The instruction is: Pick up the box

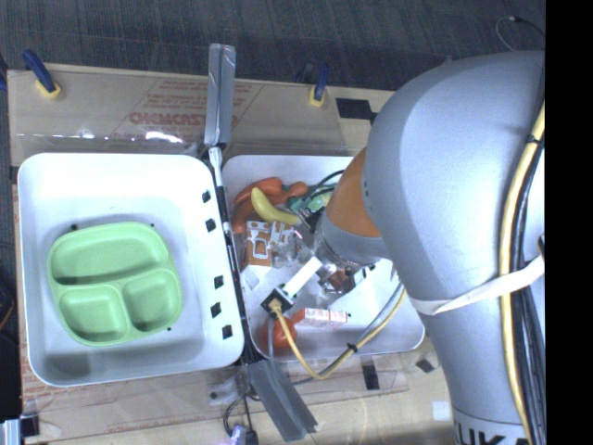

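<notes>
Box (263, 243), the orange-and-white printed one, lies in the right bin (400, 339) near its left wall, just below the banana (271, 207) and orange toys (266, 191). Gripper (320, 269) is low in the same bin, just right of the box; can't tell its state or whether it has anything, the wrist hides the tips. Looks like the approach/grasp step, box not lifted. Next move needs it centred over the box, clear of the banana and the small red-white pack (324, 316). Green tray (113, 281) in the left bin is irrelevant.
</notes>
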`<state>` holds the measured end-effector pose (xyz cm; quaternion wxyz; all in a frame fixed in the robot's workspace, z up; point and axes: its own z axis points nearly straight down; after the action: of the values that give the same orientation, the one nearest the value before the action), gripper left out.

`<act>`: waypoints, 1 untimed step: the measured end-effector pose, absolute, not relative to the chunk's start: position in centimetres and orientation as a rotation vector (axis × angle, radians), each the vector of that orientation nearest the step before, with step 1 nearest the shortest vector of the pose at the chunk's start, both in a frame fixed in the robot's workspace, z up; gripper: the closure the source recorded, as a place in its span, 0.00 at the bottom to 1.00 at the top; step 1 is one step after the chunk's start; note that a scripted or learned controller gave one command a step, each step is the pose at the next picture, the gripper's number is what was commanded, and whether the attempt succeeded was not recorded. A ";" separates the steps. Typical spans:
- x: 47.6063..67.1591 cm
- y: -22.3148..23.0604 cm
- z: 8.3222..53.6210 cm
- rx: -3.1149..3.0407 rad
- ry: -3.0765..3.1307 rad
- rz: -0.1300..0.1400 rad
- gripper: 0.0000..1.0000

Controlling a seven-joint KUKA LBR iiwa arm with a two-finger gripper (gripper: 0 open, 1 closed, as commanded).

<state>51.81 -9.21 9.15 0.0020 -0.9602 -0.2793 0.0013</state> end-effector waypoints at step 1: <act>52.1 -9.5 10.8 -3.025 -0.830 0.007 0.00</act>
<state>52.12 -9.45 10.79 0.0022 -0.9644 -0.2644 0.0022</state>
